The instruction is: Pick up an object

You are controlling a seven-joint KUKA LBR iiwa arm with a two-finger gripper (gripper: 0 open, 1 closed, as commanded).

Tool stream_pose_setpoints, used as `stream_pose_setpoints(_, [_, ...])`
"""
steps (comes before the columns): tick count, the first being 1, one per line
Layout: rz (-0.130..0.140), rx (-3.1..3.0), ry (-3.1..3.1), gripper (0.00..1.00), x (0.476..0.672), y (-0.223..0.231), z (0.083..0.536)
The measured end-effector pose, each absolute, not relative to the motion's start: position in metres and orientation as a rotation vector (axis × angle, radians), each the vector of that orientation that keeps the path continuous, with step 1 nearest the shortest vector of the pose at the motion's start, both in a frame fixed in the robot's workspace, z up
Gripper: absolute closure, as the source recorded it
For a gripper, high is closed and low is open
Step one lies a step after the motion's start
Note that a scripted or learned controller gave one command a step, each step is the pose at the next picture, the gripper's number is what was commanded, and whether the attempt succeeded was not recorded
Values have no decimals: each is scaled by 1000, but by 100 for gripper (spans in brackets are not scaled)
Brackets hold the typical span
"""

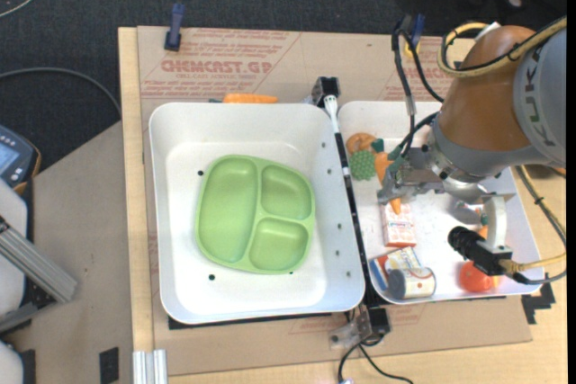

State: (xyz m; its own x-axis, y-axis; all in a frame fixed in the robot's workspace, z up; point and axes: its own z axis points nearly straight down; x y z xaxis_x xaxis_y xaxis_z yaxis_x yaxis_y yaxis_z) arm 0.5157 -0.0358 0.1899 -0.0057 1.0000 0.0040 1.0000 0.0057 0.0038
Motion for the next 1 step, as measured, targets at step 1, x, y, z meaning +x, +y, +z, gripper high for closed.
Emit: stream_pose_setpoints(1, [-13, -2214, -2233, 100, 479, 23, 276])
